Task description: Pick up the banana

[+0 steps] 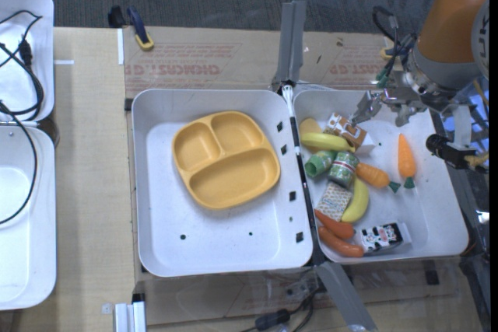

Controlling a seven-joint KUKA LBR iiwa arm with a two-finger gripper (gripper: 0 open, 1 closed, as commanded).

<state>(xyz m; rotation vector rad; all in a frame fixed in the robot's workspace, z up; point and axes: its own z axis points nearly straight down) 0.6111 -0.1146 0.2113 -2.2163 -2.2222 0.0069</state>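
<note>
Two bananas lie in the right bin (443, 225). One banana (323, 141) rests near the bin's upper left, pointing left to right. The other banana (358, 201) curves upright lower down, beside a cracker pack (333, 200). My gripper (364, 110) hangs over the bin's upper part, just up and right of the first banana and above a small orange-and-white carton (347, 129). Nothing shows in its grasp.
The left bin (156, 237) holds a yellow divided plate (226, 159). Around the bananas lie two green cans (331, 166), several carrots (406, 156) and a black-and-white carton (385, 236). A metal divider (291, 50) runs between the bins.
</note>
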